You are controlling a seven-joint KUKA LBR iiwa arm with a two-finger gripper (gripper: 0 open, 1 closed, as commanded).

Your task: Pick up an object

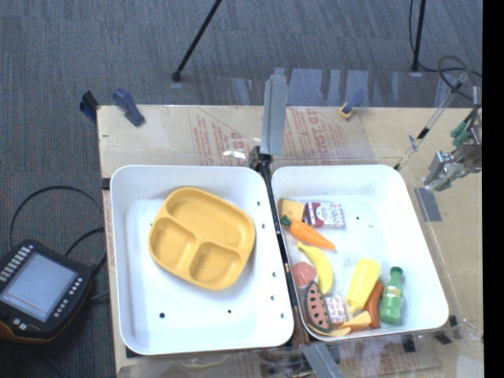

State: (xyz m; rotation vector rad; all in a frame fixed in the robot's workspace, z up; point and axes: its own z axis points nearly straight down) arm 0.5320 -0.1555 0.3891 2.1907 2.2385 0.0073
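Starting nearest, finding a melon slice at seven o'clock in the right bin, touching a green bottle and yellow bottle crowding toward five o'clock. Moving up, spotting a banana near centre, lying just beside a carrot; farther still, a carton and cheese sitting at eleven o'clock. Judging the banana the easiest pick: probably hollow plastic, so light, stiff and somewhat slippery, not fragile; taking it across the narrow middle of its curve, away from the carrot, looking safest. Noting a plate resting alone in the left bin. Farthest, seeing the gripper hanging past the right bin's two o'clock corner, well apart from every toy, carrying nothing; whether spread or closed, cannot tell.
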